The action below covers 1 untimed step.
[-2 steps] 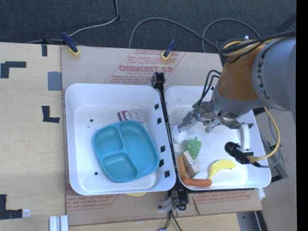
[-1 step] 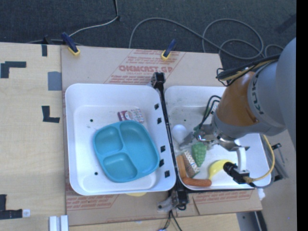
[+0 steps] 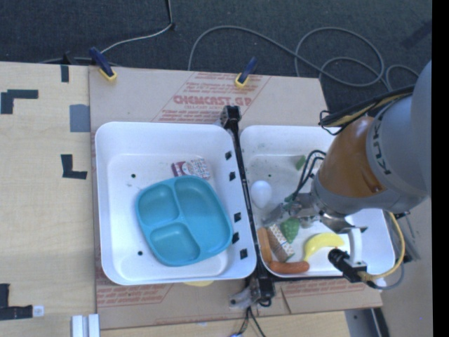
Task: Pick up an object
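One yellow banana (image 3: 323,244), curved and glossy, lies beside the pincer (image 3: 293,216); its grip cannot be told.

A: Floor?
B: Dark grey carpet (image 3: 295,5) along the top, well beyond the claw (image 3: 298,213). Thin cables (image 3: 210,37) loop across it.
A: Worktop?
B: Light wood worktop (image 3: 42,209), far to the claw's left, with black tape marks (image 3: 70,167). A cardboard sheet (image 3: 210,100) with red print lies on it, held by two blue-yellow clamps (image 3: 103,63) at its far edge.
A: Light?
B: Bright, even.
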Available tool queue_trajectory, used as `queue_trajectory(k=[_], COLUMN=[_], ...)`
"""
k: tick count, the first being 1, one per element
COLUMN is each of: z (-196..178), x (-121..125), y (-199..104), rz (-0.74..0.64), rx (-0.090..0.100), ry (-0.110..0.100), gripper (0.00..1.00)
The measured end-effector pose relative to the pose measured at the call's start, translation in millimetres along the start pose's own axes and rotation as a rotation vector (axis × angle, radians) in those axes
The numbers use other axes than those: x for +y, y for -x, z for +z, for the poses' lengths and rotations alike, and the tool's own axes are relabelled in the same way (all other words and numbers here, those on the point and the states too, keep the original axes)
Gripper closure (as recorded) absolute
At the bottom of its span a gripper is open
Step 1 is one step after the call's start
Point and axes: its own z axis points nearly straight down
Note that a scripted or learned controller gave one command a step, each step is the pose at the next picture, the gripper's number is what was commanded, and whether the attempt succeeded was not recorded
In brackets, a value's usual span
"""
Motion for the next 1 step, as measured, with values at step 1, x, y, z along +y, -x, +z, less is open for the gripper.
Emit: queue_trajectory(k=[1], z=[-10.3], x=[1.0], y=[0.4], rz=[0.0], rx=[-0.001], ry=[0.002], gripper=[1.0])
